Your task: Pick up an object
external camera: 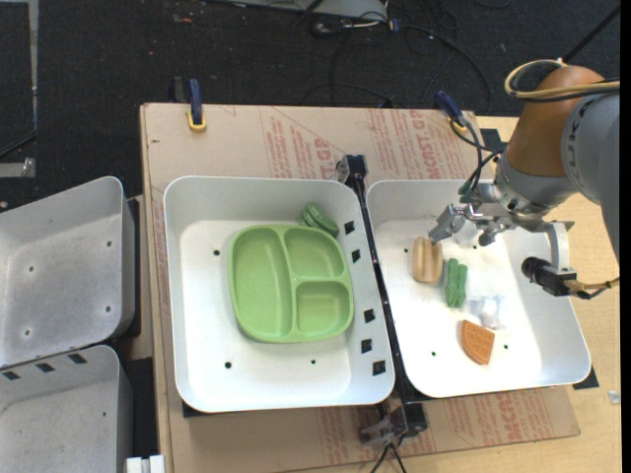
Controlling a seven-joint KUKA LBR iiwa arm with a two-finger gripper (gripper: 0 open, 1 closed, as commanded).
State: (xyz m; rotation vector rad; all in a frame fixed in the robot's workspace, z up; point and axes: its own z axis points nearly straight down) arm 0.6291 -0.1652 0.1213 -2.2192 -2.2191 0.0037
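the hand point(463, 220) hangs low over the right bin point(567, 348), fingers spread and holding nothing; the arm point(567, 136) reaches in from the right. a tan block point(426, 260) lies just below-left of it.

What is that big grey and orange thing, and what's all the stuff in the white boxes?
That is a robot arm. At its end is a gripper, a small claw with two fingers for grabbing things. The camera sits above the bench and looks down at it. The two white boxes are shallow bins. The left bin has a green divided plate and a small green piece at the plate's top corner. The right bin holds a tan block, a green toy, an orange wedge and something small and pale. The claw hangs above the tan block, holding nothing I can see.
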